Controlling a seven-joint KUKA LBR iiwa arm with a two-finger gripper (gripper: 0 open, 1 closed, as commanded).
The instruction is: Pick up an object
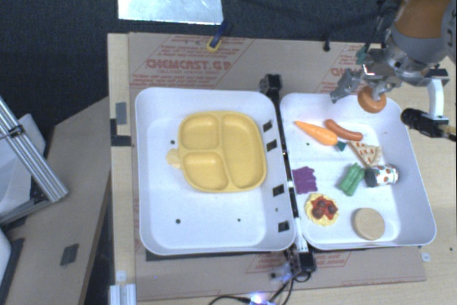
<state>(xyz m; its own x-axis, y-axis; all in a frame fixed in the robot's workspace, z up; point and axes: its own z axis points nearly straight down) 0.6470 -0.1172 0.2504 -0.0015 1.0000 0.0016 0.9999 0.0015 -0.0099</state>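
My gripper hangs over the far edge of the right bin, below the grey and orange arm. Directly under it sits a round orange-brown piece, partly covered by the gripper, and I cannot tell whether it is held. Lying in the right bin are an orange carrot, a red sausage, a pizza slice, a green piece, a small white and dark piece, a purple piece, a small round pizza and a tan disc.
The left bin holds a yellow divided plate. A black divider runs between the two bins. A black fitting sticks in at the right bin's right rim. Cardboard lies under the bins.
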